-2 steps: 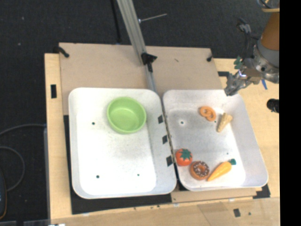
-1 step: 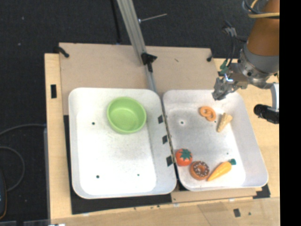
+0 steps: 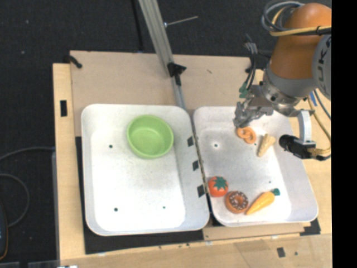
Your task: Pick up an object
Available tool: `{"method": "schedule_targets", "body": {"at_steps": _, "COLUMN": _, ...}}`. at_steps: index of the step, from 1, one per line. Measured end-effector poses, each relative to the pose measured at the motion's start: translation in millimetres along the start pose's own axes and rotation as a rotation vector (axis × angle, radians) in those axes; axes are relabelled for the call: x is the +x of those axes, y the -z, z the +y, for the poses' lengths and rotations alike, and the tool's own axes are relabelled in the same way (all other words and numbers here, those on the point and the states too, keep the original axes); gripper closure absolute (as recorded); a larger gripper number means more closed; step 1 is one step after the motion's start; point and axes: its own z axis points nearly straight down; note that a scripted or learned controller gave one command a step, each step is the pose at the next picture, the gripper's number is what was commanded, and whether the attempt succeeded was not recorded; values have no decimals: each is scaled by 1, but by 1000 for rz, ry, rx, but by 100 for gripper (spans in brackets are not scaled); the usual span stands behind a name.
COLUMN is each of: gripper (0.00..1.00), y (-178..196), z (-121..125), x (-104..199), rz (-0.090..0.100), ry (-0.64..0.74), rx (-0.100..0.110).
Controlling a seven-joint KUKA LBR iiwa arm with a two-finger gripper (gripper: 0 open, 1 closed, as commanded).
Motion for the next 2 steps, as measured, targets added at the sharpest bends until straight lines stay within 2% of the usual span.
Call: {"method": "schedule_targets", "body": {"at_steps": 2, "gripper": 100, "y": -31, "z": -37, "x": 92, "rz": 1, "ry": 4, "rx": 2}}
